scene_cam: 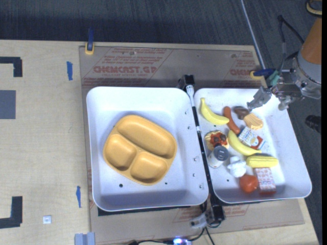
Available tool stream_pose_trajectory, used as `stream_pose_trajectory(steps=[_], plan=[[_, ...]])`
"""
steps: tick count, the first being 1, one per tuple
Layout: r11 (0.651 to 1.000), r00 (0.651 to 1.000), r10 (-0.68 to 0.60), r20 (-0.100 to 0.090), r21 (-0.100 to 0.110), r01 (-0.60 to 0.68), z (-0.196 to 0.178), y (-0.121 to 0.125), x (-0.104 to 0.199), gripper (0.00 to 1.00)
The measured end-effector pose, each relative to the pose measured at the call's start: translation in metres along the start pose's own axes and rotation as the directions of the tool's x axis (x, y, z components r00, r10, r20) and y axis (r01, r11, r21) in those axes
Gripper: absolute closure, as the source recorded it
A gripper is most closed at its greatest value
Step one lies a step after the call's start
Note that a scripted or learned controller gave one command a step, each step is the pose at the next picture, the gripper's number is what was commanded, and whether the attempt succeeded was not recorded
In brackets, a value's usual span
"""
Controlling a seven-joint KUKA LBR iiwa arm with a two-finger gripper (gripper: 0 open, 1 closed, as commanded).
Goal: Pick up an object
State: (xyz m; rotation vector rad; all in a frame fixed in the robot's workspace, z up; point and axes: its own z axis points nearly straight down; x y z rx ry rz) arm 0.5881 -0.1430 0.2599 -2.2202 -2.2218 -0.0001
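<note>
Holding nothing, the spread gripper [271,100] hovers over two bananas [211,114] [240,144].

A robotics laboratory test bench. Two shallow white bins [97,106] sit side by side on a brown printed board [127,65] laid over a pale wooden benchtop [36,137] marked with blue tape [69,70] and black fiducial shapes [13,66]. An industrial arm [311,50] reaches in from the right, cables trail at the bench edge [204,221], and dark carpet [153,9] lies beyond.
</note>
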Motion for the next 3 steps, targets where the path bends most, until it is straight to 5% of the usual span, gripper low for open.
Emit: stream_pose_trajectory(steps=[1,2,3], plan=[[1.000,1.000,0.000,0.000,0.001,0.000,0.161,0.065,0.017,0.00],[1.000,1.000,-0.001,0.002,-0.010,0.001,0.146,0.069,0.016,1.00],[1.000,1.000,-0.001,-0.001,0.000,0.001,0.067,0.016,0.078,1.00]])
